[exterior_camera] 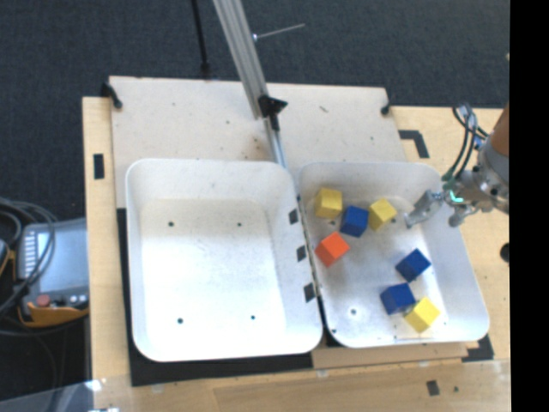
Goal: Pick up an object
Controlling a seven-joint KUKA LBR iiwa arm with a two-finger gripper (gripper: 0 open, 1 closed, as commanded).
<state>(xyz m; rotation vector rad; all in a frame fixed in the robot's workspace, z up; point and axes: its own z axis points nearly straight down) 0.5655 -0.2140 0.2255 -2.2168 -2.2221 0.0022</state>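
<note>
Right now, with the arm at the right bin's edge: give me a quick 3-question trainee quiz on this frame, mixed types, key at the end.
1. How many cubes lie in the right bin, and in which colours?
2. True or false: the orange cube touches the bin's right wall.
3. Which cube lies nearest the gripper? A) the yellow cube at the top B) the orange cube C) the blue cube at the bottom

Key
1. Seven: three yellow, three blue, one orange.
2. False; it lies near the left wall.
3. A

One fixed overhead camera, slanting down on both bins (214, 256).
</note>
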